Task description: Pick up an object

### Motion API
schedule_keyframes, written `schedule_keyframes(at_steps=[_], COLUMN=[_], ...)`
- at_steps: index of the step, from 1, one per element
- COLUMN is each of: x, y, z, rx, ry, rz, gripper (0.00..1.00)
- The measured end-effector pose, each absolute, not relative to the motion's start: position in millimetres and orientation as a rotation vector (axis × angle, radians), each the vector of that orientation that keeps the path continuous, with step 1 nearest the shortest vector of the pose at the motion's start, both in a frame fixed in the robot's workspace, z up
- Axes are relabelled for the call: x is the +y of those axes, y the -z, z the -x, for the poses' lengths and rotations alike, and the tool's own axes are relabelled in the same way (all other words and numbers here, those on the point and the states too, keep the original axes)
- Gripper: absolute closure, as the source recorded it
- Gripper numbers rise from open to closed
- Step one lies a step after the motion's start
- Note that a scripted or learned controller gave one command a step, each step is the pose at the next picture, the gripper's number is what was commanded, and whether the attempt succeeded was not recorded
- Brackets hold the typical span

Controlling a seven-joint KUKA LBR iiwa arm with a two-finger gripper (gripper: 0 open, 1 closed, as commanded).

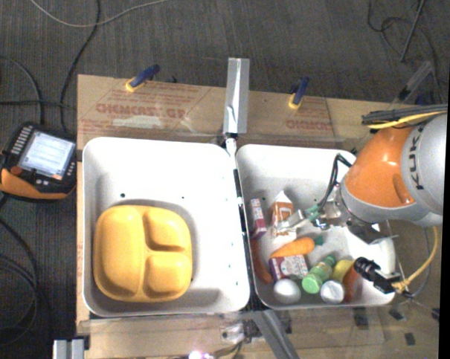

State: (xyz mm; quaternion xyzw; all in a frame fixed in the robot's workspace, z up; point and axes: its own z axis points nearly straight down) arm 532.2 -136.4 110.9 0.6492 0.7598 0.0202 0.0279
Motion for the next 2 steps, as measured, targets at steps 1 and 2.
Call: schedule_keyframes(at_steps=[1, 2], x=[-161.3, -163.1], y=[-109.7, -110.5], z=[-597.2, -539.3], rx=[2.391, 2.293], ry=[-0.041, -0.051], rz=[-1.981, -2.066], gripper=[0.00, 0.00])
